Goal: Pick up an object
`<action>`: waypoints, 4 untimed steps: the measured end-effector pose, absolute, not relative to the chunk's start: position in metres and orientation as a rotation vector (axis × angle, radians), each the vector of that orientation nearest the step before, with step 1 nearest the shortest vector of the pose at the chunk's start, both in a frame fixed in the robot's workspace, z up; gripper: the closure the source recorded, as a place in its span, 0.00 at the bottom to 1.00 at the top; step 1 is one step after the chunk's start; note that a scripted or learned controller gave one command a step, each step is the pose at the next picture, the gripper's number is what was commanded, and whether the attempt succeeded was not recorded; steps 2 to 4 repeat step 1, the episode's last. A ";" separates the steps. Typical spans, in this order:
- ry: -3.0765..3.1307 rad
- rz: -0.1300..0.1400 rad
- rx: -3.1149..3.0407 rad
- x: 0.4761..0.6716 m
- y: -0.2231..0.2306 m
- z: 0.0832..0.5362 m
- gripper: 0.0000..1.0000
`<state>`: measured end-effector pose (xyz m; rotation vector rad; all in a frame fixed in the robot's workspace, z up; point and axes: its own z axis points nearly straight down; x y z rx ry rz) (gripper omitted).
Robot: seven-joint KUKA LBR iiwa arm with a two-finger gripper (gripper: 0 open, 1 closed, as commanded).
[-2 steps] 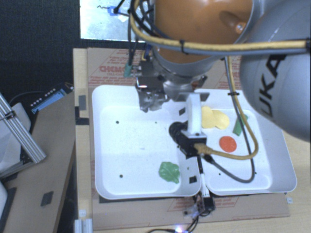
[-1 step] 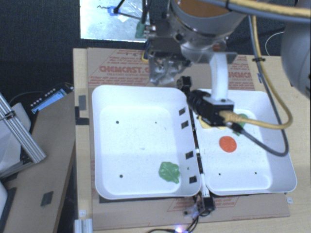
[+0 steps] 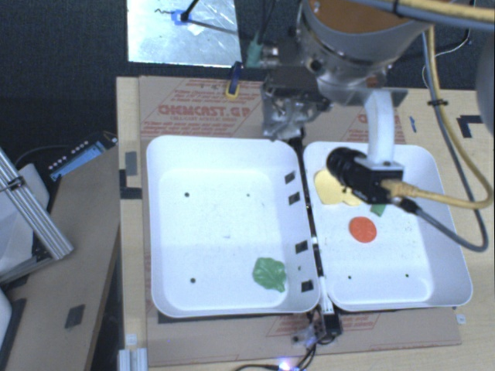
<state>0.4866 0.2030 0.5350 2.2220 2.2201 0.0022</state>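
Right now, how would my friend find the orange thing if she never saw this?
Find the two white bins side by side and take the right bin. Near its middle, just below the yellow thing, lies the orange disc. It is the only round, flat, orange-red thing there; its yellow neighbour is paler and uneven in shape.

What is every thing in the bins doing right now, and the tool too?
Green lump: lying in the left bin, near its front right corner, not held.
Orange disc: lying flat in the right bin, on its own.
Yellow piece: lying in the right bin's far left part, partly hidden.
Green scrap: in the right bin, partly hidden.
Tool: up over the far end of the bins' shared edge, away from all four.
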 end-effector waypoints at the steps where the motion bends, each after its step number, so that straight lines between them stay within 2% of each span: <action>1: 2.221 0.002 2.221 0.487 0.183 0.535 1.00; 4: 2.221 0.002 2.221 0.487 0.183 0.535 1.00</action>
